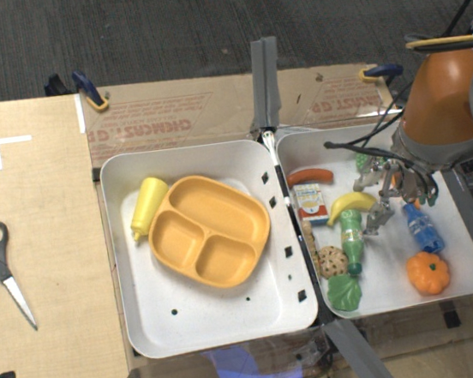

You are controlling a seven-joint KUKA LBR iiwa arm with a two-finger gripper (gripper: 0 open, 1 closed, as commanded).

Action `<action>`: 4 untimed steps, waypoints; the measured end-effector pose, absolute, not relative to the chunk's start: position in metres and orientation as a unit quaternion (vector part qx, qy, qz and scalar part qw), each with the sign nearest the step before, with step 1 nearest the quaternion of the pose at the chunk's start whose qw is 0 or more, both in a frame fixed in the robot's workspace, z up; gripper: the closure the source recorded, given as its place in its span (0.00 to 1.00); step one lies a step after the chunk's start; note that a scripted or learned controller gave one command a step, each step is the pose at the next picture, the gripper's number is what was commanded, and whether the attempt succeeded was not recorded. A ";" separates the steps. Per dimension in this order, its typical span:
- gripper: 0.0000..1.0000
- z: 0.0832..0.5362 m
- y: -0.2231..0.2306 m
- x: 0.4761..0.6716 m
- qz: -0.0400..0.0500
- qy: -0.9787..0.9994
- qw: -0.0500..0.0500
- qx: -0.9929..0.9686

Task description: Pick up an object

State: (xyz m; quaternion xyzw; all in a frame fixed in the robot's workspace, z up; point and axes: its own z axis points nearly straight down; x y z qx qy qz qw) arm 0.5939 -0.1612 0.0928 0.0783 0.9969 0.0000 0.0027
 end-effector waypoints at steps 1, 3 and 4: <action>0.00 0.093 -0.104 0.594 0.000 0.996 0.002 0.093; 0.00 0.093 -0.116 0.589 0.000 0.988 0.001 0.157; 1.00 0.103 -0.116 0.590 0.000 0.988 0.004 0.156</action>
